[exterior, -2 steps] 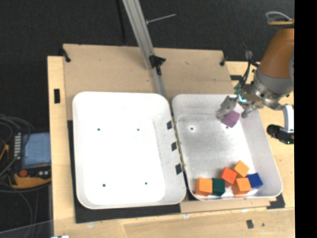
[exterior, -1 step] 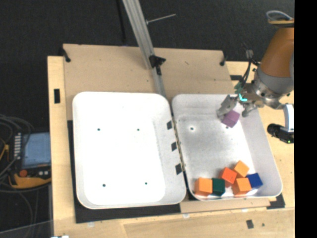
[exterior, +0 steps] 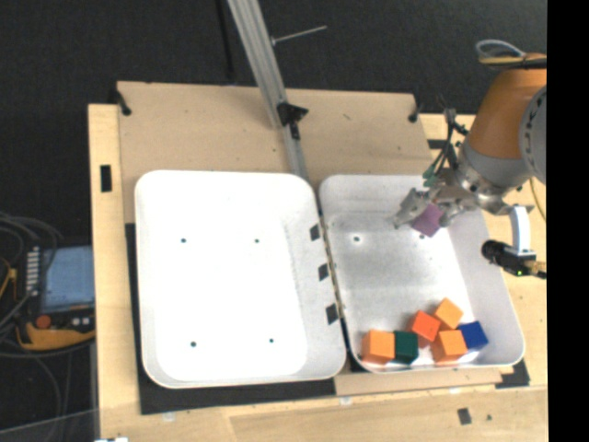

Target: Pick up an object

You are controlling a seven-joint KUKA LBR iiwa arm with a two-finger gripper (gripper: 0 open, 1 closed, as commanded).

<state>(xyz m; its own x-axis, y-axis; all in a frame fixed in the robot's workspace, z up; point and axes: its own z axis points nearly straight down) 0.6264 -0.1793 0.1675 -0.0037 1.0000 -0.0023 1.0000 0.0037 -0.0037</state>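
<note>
My gripper [exterior: 429, 212] hangs over the upper part of the right bin [exterior: 386, 274], shut on a purple block [exterior: 426, 219] that shows between its fingers, lifted off the bin floor. At the bin's near edge lie several loose blocks: an orange block [exterior: 378, 344], a green block [exterior: 406, 346], another orange block [exterior: 426, 325], a blue block [exterior: 473, 335] and more orange ones beside them.
The left bin [exterior: 230, 274] lies beside the right one, with a row of clips along the divider. A slanted metal rail [exterior: 262, 53] runs from the top down to the bins' far edge. Cables and a blue box [exterior: 66, 279] lie off the bench's left side.
</note>
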